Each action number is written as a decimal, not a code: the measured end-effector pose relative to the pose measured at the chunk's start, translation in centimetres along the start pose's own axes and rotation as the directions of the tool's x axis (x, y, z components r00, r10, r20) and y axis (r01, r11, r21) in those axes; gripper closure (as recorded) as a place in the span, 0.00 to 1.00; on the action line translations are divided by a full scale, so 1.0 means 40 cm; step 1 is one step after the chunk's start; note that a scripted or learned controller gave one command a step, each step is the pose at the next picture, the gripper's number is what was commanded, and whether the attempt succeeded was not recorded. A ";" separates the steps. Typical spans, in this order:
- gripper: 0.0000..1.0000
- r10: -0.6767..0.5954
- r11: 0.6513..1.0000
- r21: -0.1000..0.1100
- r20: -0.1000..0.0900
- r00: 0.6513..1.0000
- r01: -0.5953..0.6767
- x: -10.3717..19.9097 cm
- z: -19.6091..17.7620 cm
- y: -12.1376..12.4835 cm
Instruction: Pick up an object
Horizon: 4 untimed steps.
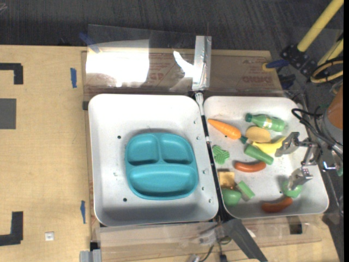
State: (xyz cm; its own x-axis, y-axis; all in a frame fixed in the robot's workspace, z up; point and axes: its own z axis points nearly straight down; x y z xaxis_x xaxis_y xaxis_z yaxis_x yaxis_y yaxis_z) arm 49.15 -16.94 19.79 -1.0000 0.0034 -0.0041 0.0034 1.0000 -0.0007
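Two white bins sit side by side on the bench. The left bin holds one thing: a teal divided tray with three compartments, lying flat near the bin's middle.

The right bin holds the toy food. Taking the yellow banana as landmark, count as follows:
- One orange carrot, to the banana's left and slightly farther from me, tip pointing toward the divider between the bins.
- One green bottle, just beyond the banana, lying on its side.
- One yellow lemon-like piece, touching or nearly touching the banana on its far-left side.
- One green cucumber-like piece, just beside the banana, on its near-left.
- One red sausage, nearer to me than the banana, left of it.
- One small ridged green piece, well left of the banana, by the divider.
- One tan cracker-like piece and one green pepper-like piece, well apart from the banana at the near-left corner.
- One red-orange chili, near the bin's front wall.
- One small green piece, right and nearer than the banana.

The gripper hangs just right of the banana, fingers spread wide: one tip by the banana's right end, the other over the small green piece. Nothing is between them.
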 end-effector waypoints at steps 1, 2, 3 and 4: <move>0.00 -0.079 0.997 0.001 0.007 0.997 0.079 0.021 0.250 0.065; 0.00 -0.099 0.995 0.001 0.011 0.995 0.099 -0.185 0.271 0.134; 1.00 -0.101 0.995 0.005 0.026 0.995 0.101 -0.195 0.237 0.136; 1.00 -0.028 1.000 0.001 0.011 1.000 0.028 -0.316 -0.119 0.166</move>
State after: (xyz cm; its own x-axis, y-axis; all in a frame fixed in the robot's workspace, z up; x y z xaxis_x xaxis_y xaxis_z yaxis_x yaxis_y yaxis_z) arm 61.79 -10.36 24.59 -0.9996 -0.0244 -0.0155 -0.0244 0.9997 -0.0017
